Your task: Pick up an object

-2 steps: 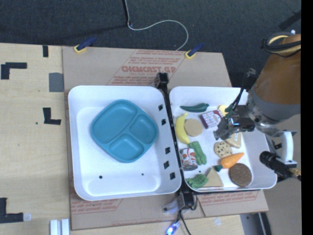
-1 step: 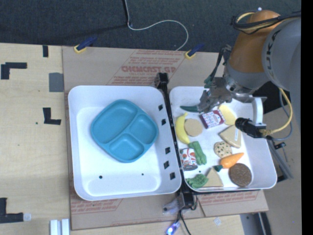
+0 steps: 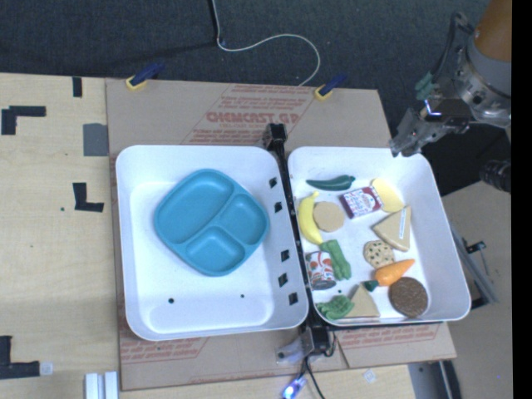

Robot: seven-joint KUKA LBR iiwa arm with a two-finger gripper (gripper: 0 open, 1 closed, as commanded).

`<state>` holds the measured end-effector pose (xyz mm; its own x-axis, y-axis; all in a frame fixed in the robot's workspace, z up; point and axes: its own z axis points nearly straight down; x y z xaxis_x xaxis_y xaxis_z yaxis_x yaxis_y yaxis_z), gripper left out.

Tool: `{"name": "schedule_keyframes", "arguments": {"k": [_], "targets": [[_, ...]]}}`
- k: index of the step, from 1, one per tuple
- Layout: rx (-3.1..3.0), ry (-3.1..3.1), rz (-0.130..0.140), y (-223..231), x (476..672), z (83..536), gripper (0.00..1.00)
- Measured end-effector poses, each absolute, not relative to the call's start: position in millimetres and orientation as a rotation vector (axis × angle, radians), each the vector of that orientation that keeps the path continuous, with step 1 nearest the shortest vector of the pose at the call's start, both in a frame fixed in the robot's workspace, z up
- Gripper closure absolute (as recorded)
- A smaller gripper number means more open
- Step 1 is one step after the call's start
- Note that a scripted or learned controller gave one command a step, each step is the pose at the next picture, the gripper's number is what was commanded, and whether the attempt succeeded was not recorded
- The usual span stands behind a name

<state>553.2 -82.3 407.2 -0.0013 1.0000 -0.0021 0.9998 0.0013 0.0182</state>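
Hovering beyond the far right corner of the shallow white right-hand bin (image 3: 445, 223), the grey two-finger gripper (image 3: 405, 144) carries nothing, seemingly poised above its crowded toy food; whether it is open I cannot tell.

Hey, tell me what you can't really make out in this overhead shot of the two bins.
- gripper: dark and blurred in the camera view, finger state unreadable.
- small can: label too small to read.
- arm: cut off by the top-right edge.
- green toy: too small to identify.
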Motion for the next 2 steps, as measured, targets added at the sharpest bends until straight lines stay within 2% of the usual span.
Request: {"name": "schedule_keyframes", "arguments": {"k": [1, 2], "targets": [[2.228, 2.223, -0.007, -84.4, 480.0, 359.5, 1.0], [2.224, 2.228, -0.008, -54.4, 482.9, 283.5, 1.0]]}}
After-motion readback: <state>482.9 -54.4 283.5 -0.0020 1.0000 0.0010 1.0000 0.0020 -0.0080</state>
